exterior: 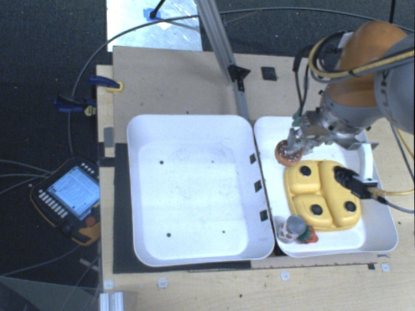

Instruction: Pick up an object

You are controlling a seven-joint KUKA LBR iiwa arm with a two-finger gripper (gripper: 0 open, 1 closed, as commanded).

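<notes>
Hovering over a round brown ring (286, 153), the metal tool (297, 141); grip state unclear, beside glossy yellow plastic (321, 193).

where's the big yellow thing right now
The big yellow thing lies in the right bin, just below the hand and above a small grey and red item.

My arm (382, 76) is rounded grey metal with a broad orange band (369, 50) above the wrist. Yellow and black cables (324, 54) loop beside that band. My wrist narrows to a pale grey, boxy head carrying my gripper (295, 144).
</notes>
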